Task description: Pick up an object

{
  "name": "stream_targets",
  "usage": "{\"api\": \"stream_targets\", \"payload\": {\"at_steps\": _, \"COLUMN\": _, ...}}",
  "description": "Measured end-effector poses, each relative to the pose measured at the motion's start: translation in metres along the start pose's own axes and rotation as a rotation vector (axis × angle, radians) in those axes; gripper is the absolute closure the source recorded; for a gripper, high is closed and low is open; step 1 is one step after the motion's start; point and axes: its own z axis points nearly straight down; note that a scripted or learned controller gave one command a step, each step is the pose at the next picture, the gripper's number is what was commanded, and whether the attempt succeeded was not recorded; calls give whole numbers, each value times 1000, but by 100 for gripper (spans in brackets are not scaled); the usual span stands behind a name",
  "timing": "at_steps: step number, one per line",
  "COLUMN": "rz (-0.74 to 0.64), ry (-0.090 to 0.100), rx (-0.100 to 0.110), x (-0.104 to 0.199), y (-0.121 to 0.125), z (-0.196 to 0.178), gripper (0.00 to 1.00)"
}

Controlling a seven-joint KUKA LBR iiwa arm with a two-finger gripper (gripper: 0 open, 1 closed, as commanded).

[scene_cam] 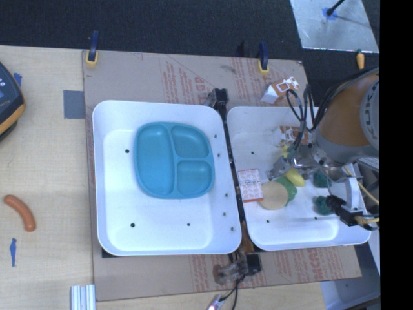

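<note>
Teal divided plate (174, 159) in left bin (110, 173); loose items in right bin (258, 124), under the tool (298, 166).
Left to right in right bin: printed packet (250, 185), tan round piece (273, 196) overlapped by a yellow-green piece (292, 178), dark green bits (322, 204). Nearest candidate: yellow-green piece, just beside the tool, lower left of it. Tool's state: cannot tell, wrist and cables masking.

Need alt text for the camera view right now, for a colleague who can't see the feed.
The grey arm reaches into the right white bin, its gripper down among small objects: a yellow piece, a tan round piece, a small red-and-white packet. The left bin holds a blue divided plate.
</note>
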Motion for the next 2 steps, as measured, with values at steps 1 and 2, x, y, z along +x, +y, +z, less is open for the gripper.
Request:
{"api": "stream_targets", "payload": {"at_steps": 1, "rz": -3, "ry": -2, "rx": 1, "x": -1, "y": 0, "z": -10, "gripper": 100}}
{"api": "stream_targets", "payload": {"at_steps": 2, "rz": -1, "ry": 2, "rx": -3, "x": 93, "y": 59, "z": -102, "gripper": 100}}
